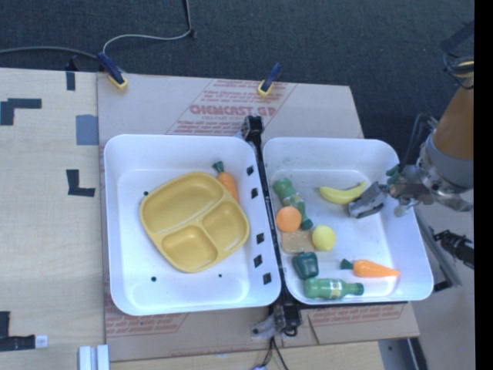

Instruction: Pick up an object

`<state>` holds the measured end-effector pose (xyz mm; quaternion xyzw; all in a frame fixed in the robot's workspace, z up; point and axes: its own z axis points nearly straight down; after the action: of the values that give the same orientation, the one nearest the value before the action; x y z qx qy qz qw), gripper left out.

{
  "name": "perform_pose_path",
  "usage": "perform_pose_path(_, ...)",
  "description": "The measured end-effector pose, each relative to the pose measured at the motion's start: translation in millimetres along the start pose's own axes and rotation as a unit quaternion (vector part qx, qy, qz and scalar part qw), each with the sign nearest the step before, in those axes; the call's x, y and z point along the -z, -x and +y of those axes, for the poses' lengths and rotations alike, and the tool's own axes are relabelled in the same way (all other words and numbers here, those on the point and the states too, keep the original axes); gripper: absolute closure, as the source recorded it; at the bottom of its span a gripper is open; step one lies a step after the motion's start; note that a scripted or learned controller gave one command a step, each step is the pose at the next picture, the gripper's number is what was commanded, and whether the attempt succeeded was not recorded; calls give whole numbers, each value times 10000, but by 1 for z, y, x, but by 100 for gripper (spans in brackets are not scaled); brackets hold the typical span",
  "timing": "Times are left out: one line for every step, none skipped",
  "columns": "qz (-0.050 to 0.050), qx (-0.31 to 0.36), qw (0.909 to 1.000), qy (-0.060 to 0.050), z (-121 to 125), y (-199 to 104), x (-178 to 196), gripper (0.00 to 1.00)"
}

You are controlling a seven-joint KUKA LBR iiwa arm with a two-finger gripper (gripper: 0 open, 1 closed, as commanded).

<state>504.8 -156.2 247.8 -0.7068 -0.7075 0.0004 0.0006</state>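
Note:
My gripper [367,203] hangs over the right bin [400,230], just right of a yellow banana [337,194] and close to its tip. Nothing shows held in it. Left of the banana lie a green vegetable [284,190], an orange [288,219], a tan cracker [295,242] and a lemon [324,238]. Toward the front edge are a green pepper [306,265], a green bottle [331,288] and a carrot [375,268].
The left bin [127,276] holds a yellow divided plate [194,220] with a second carrot [226,180] at its upper right rim. A black divider [260,199] runs between the bins. The arm's wrist [451,168] stands over the right bin's right wall.

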Motion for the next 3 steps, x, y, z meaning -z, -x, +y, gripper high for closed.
perform_pose_path(-1,3,10000,-5,103,-26,-87,0)
perform_pose_path(-4,-3,10000,17,59,-10,-156,0)
perform_pose_path(-32,-8,10000,26,109,-39,-161,0)
